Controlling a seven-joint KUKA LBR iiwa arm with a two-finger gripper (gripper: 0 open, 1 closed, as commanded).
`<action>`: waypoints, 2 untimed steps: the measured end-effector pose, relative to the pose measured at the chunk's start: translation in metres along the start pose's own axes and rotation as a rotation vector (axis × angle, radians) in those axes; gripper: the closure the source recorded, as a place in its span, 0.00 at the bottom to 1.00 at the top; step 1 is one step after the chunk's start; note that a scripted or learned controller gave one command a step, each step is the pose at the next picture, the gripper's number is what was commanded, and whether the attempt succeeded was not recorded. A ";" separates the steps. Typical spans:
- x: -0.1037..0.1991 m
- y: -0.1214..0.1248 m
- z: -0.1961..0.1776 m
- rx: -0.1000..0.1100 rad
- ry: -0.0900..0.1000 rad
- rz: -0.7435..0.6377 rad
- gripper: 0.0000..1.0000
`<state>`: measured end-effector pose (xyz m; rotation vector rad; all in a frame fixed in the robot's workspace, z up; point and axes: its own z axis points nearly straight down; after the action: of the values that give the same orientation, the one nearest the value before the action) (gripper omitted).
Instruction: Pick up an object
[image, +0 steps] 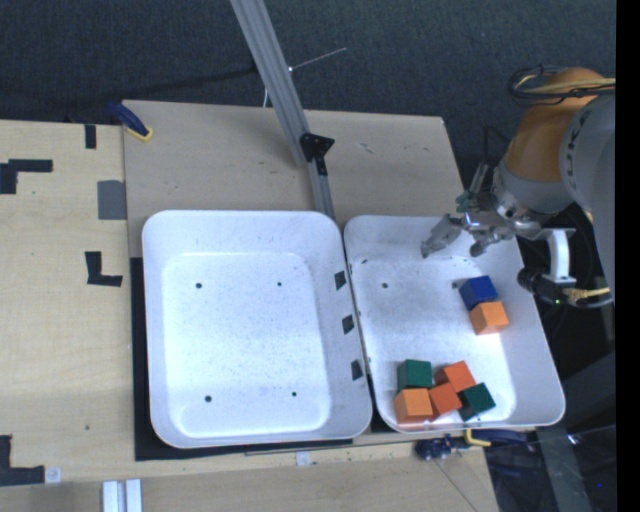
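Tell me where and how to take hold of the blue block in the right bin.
Grip the blue block across its two free side faces, those toward the bin's left and right, coming straight down from above. Its near side touches an orange block, so fingers would likely not fit there. The top face looks flat. The gripper hangs over the right bin, just beyond the block.

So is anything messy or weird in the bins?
Nothing stands out. The blocks all sit inside the right bin: a blue block touching an orange one, and a jumbled cluster of green and orange blocks near the front edge. None has spilled out.
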<state>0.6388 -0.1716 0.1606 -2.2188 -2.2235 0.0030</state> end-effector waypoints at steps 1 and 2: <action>-0.002 0.001 0.064 0.006 0.001 0.000 0.00; -0.001 0.001 0.069 0.002 -0.001 -0.001 0.00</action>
<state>0.6397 -0.1728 0.0914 -2.2177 -2.2235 0.0053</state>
